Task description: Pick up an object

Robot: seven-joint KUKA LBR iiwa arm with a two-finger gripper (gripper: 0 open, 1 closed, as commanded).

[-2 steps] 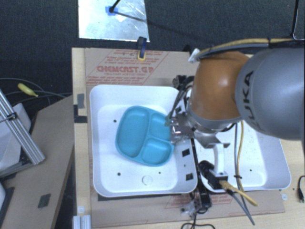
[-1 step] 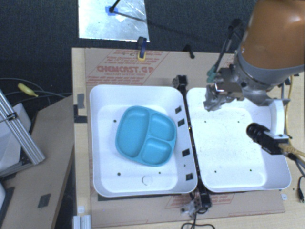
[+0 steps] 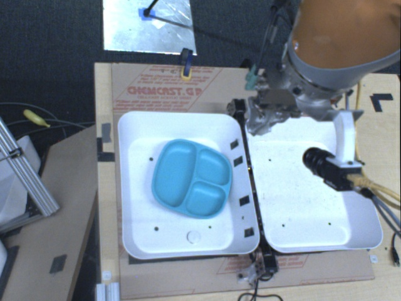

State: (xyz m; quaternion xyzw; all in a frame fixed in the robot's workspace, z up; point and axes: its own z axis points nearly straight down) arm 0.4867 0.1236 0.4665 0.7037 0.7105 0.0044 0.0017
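Observation:
A light blue divided plate [image 3: 191,178] with three compartments lies flat in the middle of the left bin [image 3: 135,231]. My gripper [image 3: 258,121] hangs from the grey arm over the back left corner of the right bin [image 3: 313,231], close to the divider between the bins. It is well to the right of and behind the plate, apart from it. The wrist body hides its tips, and I see nothing held in it.
A black cylinder [image 3: 321,163] on a white bracket [image 3: 343,138] juts out below the arm over the right bin. A small pale round mark [image 3: 193,236] lies near the left bin's front wall. Cardboard [image 3: 163,83] surrounds the bins; a shiny sheet [image 3: 147,14] lies behind.

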